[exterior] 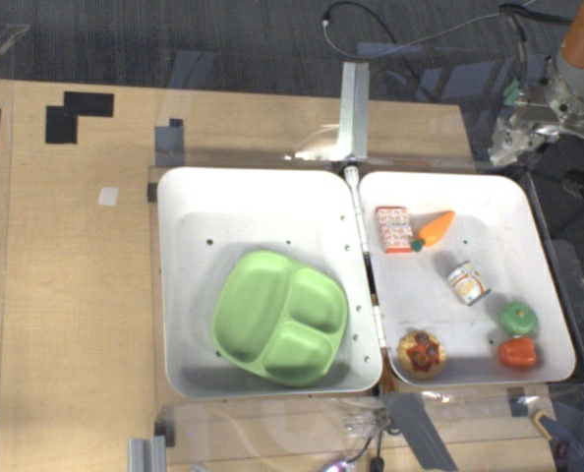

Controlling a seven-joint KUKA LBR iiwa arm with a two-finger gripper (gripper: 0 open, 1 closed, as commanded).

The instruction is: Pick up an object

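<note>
In the camera view, the gripper (516, 138) sits up past the far corner of the right bin (528, 205). I cannot tell its state. The carrot (436, 228) lies near the little red box (393, 229). Come straight down over one lone thing, like the small can (467, 284).

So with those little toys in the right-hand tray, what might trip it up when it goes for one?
The green piece and red piece sit touching near the right bin's corner wall, so fingers may bump the wall or grab both. The small can lies tilted and could roll away.
</note>
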